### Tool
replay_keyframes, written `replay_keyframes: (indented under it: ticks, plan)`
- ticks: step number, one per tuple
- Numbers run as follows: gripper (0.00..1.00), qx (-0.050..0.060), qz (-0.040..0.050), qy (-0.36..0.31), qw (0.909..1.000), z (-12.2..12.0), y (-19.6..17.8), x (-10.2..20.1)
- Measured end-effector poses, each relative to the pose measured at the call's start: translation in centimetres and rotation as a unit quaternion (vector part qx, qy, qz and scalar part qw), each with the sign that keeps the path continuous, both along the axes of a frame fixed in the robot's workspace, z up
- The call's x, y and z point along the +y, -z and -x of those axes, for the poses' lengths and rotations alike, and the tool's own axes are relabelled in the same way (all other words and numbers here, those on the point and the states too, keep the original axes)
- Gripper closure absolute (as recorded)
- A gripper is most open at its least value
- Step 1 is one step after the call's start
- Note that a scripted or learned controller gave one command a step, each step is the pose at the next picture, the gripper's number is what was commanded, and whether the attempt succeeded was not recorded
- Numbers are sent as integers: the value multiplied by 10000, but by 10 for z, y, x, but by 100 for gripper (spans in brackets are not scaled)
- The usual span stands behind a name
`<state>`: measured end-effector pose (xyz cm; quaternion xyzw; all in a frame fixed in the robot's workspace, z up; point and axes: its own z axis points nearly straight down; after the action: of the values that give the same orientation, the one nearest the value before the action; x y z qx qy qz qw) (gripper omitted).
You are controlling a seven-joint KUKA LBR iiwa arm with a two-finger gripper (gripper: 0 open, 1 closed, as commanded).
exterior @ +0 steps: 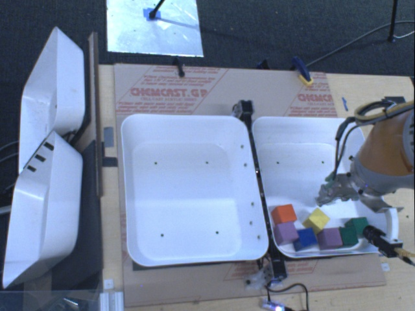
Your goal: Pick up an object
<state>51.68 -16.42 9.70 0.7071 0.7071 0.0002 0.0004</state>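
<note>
Six small blocks point(317, 229) (orange, yellow, two purple, blue, green) cluster at the lower edge of the right bin point(292, 154). The hand point(332, 193) hovers just above; its grip is unclear.

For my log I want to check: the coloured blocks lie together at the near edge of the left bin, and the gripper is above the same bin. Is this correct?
Not quite: the camera view shows the coloured blocks together at the near edge of the right bin, not the left bin. The gripper is above that same right bin, just beyond the blocks.
</note>
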Motion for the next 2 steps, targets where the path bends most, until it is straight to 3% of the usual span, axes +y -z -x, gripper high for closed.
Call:
replay_keyframes:
  ticks: [2]
  plan:
    - [100, -20, 5, -4, 10000, -19, -107, -6]
